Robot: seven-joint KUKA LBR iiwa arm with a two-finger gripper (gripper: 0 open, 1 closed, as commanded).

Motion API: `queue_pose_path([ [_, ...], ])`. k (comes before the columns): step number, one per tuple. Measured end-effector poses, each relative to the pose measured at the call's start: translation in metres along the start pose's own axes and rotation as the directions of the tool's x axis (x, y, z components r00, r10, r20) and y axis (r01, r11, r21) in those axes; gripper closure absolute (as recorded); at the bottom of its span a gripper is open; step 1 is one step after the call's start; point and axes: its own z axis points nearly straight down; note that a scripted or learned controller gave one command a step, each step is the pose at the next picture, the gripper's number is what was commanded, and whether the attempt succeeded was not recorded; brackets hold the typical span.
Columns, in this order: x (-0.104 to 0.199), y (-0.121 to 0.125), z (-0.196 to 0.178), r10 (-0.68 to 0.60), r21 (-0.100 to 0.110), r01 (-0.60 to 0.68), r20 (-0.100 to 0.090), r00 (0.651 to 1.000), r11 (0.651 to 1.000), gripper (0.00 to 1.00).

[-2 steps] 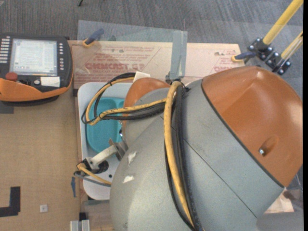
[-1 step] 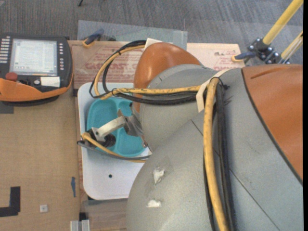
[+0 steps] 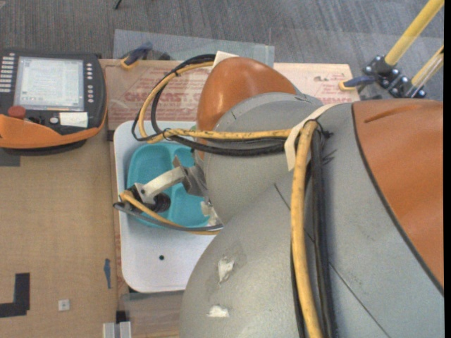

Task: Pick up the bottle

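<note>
Because the grey arm (image 3: pixel 317 224) reaches in from the right and covers most of the scene, only the left part of the desk (image 3: pixel 56 224) is easy to read. On this brown desk stands a white bin (image 3: pixel 151 270), and a large part of it lies under the arm. At the far left rests a control panel (image 3: pixel 49 97) with an orange edge, well apart from the bin. In the upper half of the bin sits a turquoise plastic dish (image 3: pixel 151 164). Where the bottle is I cannot tell; I suppose it lies in a bin, hidden under the arm. Such a bottle is probably light, stiff and smooth, so it can slip or roll. I judge the best hold is across the middle of its body, not at the neck. The end effector (image 3: pixel 202 189) hangs low over the right side of the dish, mostly covered by the wrist. Whether it is open or closed, and whether it holds anything, I cannot tell.
</note>
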Motion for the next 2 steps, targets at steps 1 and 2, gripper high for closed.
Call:
queue_pose_path([
  [1,0.000,0.000,0.000,0.000,0.000,0.000,0.000,1.000,1.000,0.00],
  [2,-0.008,-0.009,0.119,0.125,0.004,-0.125,-0.001,0.992,0.992,0.00],
])
